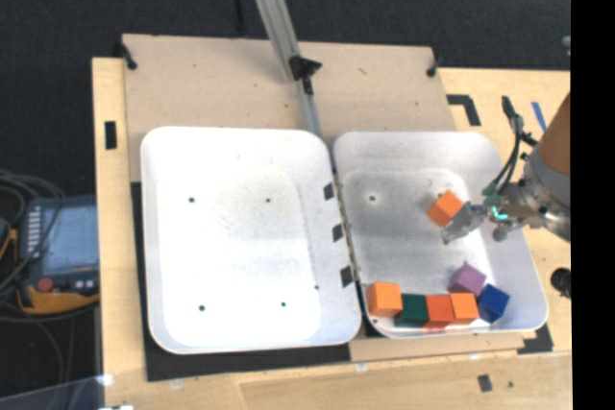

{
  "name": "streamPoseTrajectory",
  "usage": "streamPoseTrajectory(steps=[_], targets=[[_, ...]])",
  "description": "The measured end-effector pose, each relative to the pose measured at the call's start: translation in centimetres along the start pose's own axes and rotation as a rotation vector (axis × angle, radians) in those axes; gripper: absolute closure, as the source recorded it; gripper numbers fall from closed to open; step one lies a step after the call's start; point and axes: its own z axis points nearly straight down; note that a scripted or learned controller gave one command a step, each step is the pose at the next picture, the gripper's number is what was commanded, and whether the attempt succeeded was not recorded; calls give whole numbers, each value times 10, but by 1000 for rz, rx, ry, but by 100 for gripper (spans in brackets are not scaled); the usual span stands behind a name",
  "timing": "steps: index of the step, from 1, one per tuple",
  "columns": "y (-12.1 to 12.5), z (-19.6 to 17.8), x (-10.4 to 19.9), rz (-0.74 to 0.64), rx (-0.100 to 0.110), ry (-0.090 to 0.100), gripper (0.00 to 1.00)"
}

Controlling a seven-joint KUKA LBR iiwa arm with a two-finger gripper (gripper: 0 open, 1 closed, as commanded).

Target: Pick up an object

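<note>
Bench [269, 62] bearing two white bins side by side, seen from above at a slant. Left bin [240, 235]: bare floor with a few dark specks. Right bin [404, 168]: all the blocks lie here. Arm [553, 168] reaches in over the right bin's far right rim, its orange band just visible at the frame's margin. Gripper [459, 221] points leftward into the bin; the orange cube [445, 207] sits tilted at its tip, touching or just beside the finger ends. Whether the jaws are parted, closed or clamped on the cube cannot be told from this angle, so a hold is not confirmed.

Remaining blocks form a row along the near wall: orange block [385, 298], green block [414, 308], two further orange blocks [452, 307], blue block [492, 301], with a purple block [469, 278] just behind the row.

Step in hand, as judged: the grasp on the orange cube, which appears either at contact or barely raised. The next move calls for a firm closure squarely across the cube's faces, then a straight lift clear of the bin floor; a tilted cube may slip from an off-centre pinch.
</note>
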Motion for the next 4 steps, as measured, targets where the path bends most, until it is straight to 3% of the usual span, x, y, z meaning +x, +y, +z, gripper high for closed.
streamPoseTrajectory(steps=[1, 3, 4], targets=[[1, -2, 0, 2, -6, -2, 0], [5, 85, 2, 5, 0, -2, 0], [6, 128, 0, 6, -7, -5, 0]])
